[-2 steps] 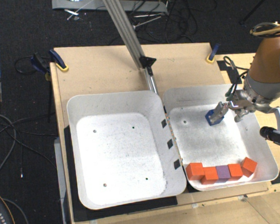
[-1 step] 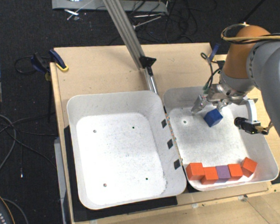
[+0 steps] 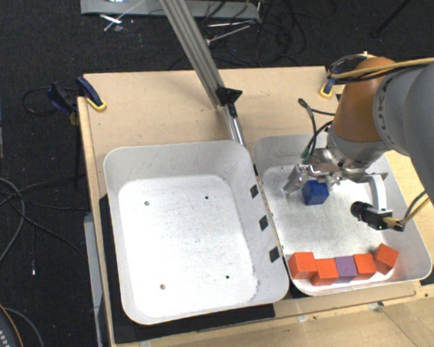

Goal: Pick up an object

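A small blue block (image 3: 315,192) lies in the upper middle of the right bin (image 3: 410,255). My gripper (image 3: 312,178) is directly over it, at the end of the grey arm with the orange band (image 3: 362,113) that reaches in from the right. The gripper's body hides the block's top edge, and I cannot tell whether it touches the block. Along the bin's front wall sits a row of blocks: orange ones (image 3: 305,264) on either side of a purple one (image 3: 345,267), with one more orange block (image 3: 386,256) at the right end.
The left bin (image 3: 120,184) sits beside the right one, their rims meeting at the middle. A slanted metal pole (image 3: 200,50) ends at the bench's back, near the bins' junction. A black connector with a cable (image 3: 368,214) hangs right of the blue block.
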### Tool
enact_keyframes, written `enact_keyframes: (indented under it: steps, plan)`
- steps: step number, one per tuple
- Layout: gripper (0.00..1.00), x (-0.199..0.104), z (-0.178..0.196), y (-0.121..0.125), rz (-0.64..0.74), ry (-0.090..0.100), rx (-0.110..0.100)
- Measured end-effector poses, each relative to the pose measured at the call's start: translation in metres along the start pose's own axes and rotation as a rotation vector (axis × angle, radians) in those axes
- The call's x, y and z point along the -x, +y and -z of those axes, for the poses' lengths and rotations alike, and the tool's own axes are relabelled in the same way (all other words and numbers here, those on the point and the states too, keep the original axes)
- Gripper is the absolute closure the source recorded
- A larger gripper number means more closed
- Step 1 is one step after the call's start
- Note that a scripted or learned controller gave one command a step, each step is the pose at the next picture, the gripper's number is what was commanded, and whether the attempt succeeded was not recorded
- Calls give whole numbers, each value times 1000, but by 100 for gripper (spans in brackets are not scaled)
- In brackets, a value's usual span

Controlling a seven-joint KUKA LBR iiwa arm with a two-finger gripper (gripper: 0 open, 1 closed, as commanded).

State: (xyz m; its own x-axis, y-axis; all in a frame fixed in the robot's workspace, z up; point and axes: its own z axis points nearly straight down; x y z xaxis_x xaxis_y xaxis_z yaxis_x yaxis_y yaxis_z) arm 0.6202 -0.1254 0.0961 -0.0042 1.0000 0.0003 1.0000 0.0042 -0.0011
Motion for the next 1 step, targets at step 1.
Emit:
enact_keyframes:
  steps: [1]
  plan:
    - [100, 2, 9, 1, -3, -1, 3]
